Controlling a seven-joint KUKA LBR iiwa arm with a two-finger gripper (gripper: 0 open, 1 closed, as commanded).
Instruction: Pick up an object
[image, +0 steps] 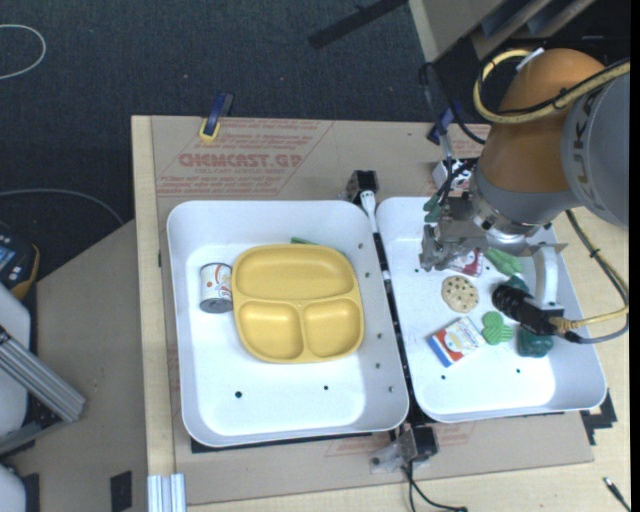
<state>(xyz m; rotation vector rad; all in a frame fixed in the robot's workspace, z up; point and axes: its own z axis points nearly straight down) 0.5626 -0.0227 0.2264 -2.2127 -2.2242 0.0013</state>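
My gripper (443, 252) hangs low over the far part of the right bin (500, 395), under the grey and orange arm. Just in front of it lies a round speckled cookie (459, 292). A red and white item (471, 264) and a green piece (503, 263) lie partly hidden beneath the wrist. Nearer the front lie a small blue, red and white packet (455, 340), a round green object (493, 326) and a dark teal object (534, 344). I see nothing held in the gripper.
The left bin (200, 390) holds a yellow divided plate (297, 301), with a small can (215, 288) on its left and a green sliver (303, 241) behind it. A raised rim (388, 300) divides the two bins.
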